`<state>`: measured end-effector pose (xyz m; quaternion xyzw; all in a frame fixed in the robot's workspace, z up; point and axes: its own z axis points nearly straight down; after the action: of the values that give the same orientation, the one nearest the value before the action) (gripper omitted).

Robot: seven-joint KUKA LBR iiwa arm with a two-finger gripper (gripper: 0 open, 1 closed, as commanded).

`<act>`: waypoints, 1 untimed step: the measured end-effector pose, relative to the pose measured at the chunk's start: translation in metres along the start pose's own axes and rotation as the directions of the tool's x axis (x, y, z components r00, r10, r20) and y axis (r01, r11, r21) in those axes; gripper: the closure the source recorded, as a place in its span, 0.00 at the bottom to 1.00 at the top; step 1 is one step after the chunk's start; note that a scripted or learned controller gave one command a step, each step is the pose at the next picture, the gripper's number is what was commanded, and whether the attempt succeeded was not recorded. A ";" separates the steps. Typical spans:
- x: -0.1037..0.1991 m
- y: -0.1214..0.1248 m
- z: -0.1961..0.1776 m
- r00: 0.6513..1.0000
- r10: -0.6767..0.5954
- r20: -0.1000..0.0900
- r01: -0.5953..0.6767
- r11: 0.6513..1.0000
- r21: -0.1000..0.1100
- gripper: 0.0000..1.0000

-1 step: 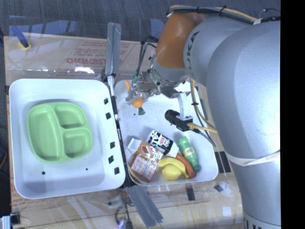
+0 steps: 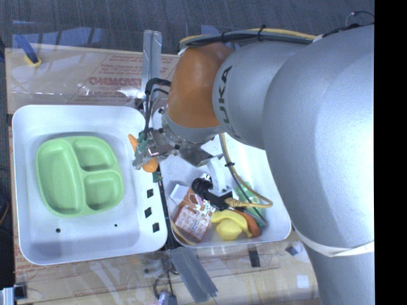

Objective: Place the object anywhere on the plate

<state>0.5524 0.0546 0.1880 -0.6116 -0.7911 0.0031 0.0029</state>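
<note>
One camera sits high above the surface (image 2: 95, 75) and looks down at a slant. It sees both white bins side by side: the left bin (image 2: 25, 234) in full, with its green plate (image 2: 60, 170), and the right bin (image 2: 276, 215) partly hidden. The big grey arm (image 2: 305, 119) comes in from the right and is very close to the camera, so it covers much of that side. Dark floor (image 2: 76, 5) shows past the far edge of the surface, at the top.
</note>
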 end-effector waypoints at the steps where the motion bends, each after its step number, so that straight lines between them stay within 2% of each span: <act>1: 0.064 0.054 0.009 0.996 -0.090 0.001 0.090 0.996 -0.001 1.00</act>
<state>0.5880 0.1301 0.1786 -0.5755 -0.8178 0.0030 0.0022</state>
